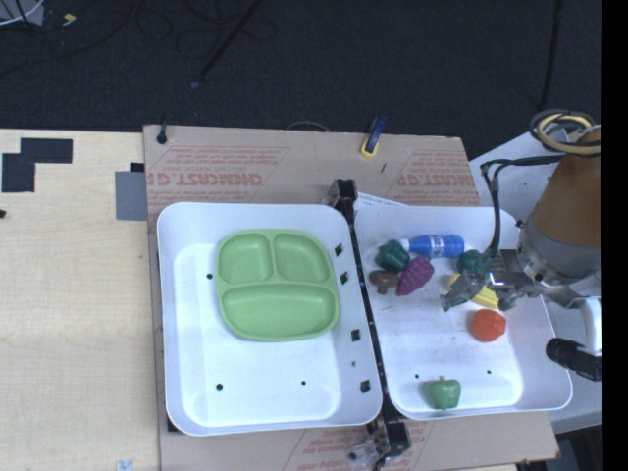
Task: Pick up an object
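Bins (196, 400) look like smooth glossy white plastic, green tray (275, 285) matte plastic, cardboard (245, 170) underneath plain brown, rough-ish.

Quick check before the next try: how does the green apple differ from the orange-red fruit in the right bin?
The green apple is green with a small stem; the orange-red fruit shows no stem. The apple sits alone near the right bin's front edge; the orange-red fruit lies farther back, just below the gripper and close to a yellow piece. Both are small, rounded toy fruits of similar size.
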Robot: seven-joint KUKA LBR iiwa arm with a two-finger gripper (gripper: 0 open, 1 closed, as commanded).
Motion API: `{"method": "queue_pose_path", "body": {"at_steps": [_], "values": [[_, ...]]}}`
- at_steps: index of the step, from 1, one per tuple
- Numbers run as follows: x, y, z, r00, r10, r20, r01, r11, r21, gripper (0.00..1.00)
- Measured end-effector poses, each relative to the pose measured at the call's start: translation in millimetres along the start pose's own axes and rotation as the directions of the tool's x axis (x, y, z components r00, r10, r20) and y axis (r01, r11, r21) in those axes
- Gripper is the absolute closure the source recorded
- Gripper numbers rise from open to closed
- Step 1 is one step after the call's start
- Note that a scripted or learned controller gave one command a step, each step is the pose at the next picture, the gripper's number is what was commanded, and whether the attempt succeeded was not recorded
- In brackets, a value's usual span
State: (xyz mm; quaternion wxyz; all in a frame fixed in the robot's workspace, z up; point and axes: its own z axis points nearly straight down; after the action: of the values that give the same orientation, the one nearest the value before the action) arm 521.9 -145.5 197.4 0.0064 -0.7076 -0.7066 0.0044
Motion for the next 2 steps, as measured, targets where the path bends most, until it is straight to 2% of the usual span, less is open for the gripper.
{"method": "queue_pose_path", "body": {"at_steps": [1,2], "values": [[-0.4,2.9,-6.8,1.000,-0.002,0.003,0.002,1.000,-0.014,0.00],[-3.9,-3.9,40.8,1.000,-0.002,0.000,0.002,1.000,-0.007,0.00]]}}
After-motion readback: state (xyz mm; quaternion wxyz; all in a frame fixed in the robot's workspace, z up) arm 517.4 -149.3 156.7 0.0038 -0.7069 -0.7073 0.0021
